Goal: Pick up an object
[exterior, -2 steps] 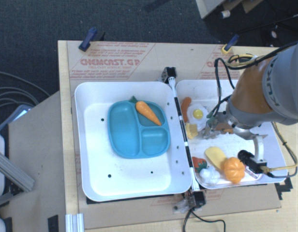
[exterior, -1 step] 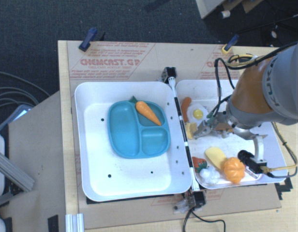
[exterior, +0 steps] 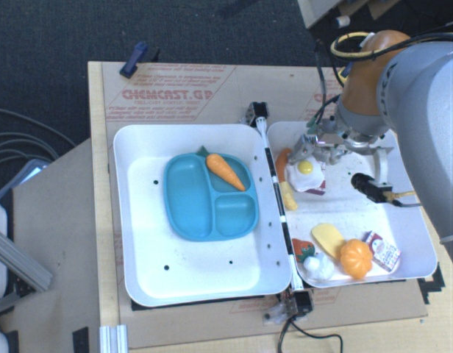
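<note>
My gripper (exterior: 320,147) hangs low over the back left part of the right bin (exterior: 403,219). Directly under and in front of it lies a white toy fried egg with a yellow yolk (exterior: 306,170), resting on a white and red piece (exterior: 316,186). The gripper is at or just above the egg; I cannot tell whether it touches. A reddish-orange piece (exterior: 283,159) lies by the bin's left wall. In the left bin (exterior: 138,219) an orange carrot (exterior: 226,171) lies on a blue divided plate (exterior: 193,197).
The right bin's front holds a yellow wedge (exterior: 327,237), an orange fruit (exterior: 355,259), a red-and-white packet (exterior: 384,254) and a white and red-green piece (exterior: 313,263). A pale yellow piece (exterior: 287,195) lies along the divider. The arm's grey body (exterior: 425,109) covers the bin's right side.
</note>
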`<action>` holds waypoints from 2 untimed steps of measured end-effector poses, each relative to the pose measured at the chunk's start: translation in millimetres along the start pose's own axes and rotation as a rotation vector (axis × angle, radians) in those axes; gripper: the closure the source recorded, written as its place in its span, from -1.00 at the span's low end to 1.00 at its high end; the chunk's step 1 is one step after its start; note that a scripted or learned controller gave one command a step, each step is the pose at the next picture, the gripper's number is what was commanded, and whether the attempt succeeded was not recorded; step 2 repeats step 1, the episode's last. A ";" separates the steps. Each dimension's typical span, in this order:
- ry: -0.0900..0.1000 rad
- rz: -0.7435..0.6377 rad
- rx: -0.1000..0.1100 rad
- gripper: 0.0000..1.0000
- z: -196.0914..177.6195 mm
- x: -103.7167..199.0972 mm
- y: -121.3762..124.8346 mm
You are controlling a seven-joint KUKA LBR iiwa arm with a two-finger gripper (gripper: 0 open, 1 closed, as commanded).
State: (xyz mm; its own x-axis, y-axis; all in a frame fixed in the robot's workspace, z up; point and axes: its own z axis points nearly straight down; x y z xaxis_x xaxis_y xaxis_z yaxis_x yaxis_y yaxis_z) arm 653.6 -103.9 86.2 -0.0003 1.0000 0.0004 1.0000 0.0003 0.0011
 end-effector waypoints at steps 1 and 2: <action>-0.002 -0.003 -0.009 1.00 -14.2 0.6 3.0; -0.002 -0.003 -0.009 1.00 -14.2 0.6 3.0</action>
